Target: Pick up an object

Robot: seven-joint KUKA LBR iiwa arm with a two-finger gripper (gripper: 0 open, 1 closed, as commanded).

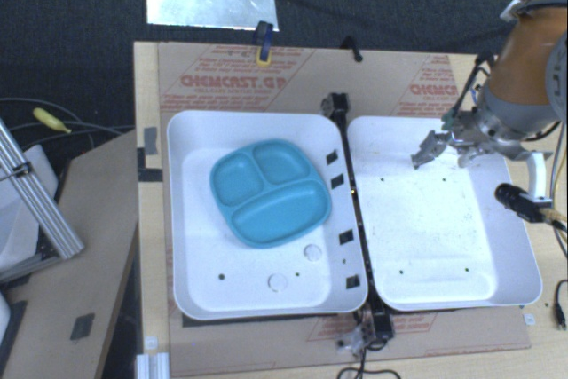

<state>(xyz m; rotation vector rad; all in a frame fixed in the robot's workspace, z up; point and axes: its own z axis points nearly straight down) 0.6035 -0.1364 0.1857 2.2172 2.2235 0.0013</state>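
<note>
Blue plastic, a divided plate (pixel 270 192), lies flat in the middle of the left bin (pixel 191 138), and I judge it the only thing worth picking, since it sits clear of the walls with room all round it. My pincer (pixel 444 146) hangs over the upper part of the right bin (pixel 506 280), well apart from that plate, with the dividing wall between us. My two fingers (pixel 426 151) stand spread, a moderate gap between them, and nothing lies in that gap; they touch no object. Both bins rest side by side on a cardboard sheet (pixel 231 80) over the tabletop (pixel 142 84). Reaching the plate calls for crossing leftward first.
</note>
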